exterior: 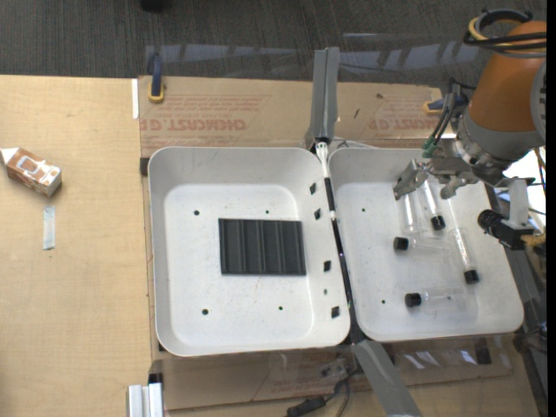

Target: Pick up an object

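While the fingers [426, 185] hang spread wide over the back of the right bin [365, 320] with nothing between them, the pick targets lie below: clear tubes with black caps [434, 224] scattered on that bin's floor, one just under the fingers, another [427, 299] near the front. The arm's orange band [508, 89] is at upper right. Left bin [174, 259] holds a dark ribbed block [261, 247]. A small carton [33, 172] sits on the worktop [69, 320], far left.

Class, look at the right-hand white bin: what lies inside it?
Inside the right bin lie several clear tubes with black caps, scattered. The gripper hangs over the bin's far part and covers whatever lies directly beneath it.
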Motion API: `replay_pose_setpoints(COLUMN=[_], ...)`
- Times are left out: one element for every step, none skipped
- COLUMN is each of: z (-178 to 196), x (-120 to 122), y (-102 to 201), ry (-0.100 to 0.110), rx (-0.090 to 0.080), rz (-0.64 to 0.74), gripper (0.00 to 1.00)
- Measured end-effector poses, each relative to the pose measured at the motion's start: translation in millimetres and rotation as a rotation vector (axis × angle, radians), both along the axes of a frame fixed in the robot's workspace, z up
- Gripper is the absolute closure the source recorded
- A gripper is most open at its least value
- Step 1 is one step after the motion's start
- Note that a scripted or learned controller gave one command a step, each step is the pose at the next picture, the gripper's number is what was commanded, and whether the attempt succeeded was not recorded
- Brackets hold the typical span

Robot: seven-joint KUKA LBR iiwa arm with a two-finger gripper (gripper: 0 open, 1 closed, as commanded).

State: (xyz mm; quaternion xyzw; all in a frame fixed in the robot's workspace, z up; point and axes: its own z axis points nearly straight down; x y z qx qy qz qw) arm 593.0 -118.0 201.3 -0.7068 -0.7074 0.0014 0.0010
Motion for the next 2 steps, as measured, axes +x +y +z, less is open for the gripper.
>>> replay_pose_setpoints(z=[-84,-106], x=[36,11], y=[-42,-43], ry=[-0.015,-0.009], rx=[-0.004,-0.003], rz=[0.027,0.050], gripper=[0.00,0.00])
